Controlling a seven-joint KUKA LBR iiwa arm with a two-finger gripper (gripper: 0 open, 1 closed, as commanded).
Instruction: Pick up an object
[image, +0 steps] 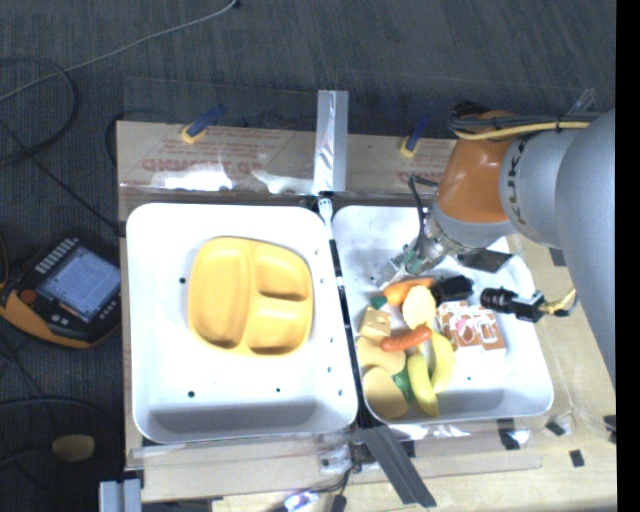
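Basically, gripper (415, 258) is low in the right bin (520, 395), just above the carrot (408, 291) at the toy food pile (410, 345). Can't tell its state. Risk: items packed touching, so it could snag two or slip off.

Bright, even overhead light (white bins (230, 225) glare slightly), soft focus.
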